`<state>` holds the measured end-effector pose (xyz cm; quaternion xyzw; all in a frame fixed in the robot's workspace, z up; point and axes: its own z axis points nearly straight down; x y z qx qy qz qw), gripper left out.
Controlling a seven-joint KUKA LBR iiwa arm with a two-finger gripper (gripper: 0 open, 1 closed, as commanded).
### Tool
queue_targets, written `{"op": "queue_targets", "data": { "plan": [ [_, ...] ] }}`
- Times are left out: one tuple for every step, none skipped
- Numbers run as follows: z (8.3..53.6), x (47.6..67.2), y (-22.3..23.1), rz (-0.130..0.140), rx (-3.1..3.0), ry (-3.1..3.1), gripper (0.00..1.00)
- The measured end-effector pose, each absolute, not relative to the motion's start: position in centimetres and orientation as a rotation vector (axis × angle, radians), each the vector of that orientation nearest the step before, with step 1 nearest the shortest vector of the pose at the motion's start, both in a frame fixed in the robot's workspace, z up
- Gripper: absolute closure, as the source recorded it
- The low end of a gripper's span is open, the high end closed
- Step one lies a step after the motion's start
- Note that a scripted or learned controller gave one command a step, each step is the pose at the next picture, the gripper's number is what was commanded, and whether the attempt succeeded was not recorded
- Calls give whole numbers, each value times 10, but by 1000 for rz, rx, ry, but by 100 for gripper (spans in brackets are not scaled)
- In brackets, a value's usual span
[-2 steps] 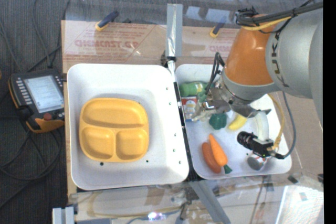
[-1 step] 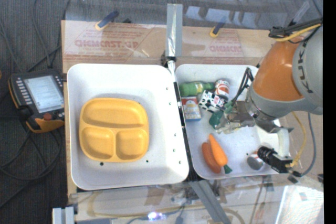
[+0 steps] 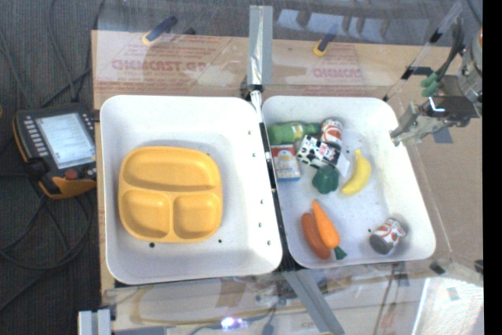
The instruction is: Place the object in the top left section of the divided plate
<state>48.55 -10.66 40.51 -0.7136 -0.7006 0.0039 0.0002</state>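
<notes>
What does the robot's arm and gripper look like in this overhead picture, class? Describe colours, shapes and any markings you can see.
At the picture's right edge, the gripper is a small grey metal assembly with pale, slim parts reaching toward the right-hand bin. A dark block sits behind it, green pieces show just above, and a trace of orange marks the arm higher up. No markings are readable.

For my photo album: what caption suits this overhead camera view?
Yellow plate waits in left bin; toy food fills right bin; gripper at its edge.

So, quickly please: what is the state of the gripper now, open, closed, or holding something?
Gripper: cannot be told; it is at the right bin's right edge, and nothing is seen held in it.
</notes>
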Motion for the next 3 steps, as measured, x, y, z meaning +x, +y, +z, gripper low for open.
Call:
{"op": "queue_targets", "data": {
  "plan": [
    [197,484,-63,13,-2101,-2323,100],
    [268,560,-90,14,-2166,-2271,100],
    [279,484,-39,13,-2033,-2385,100]
  ]
}}
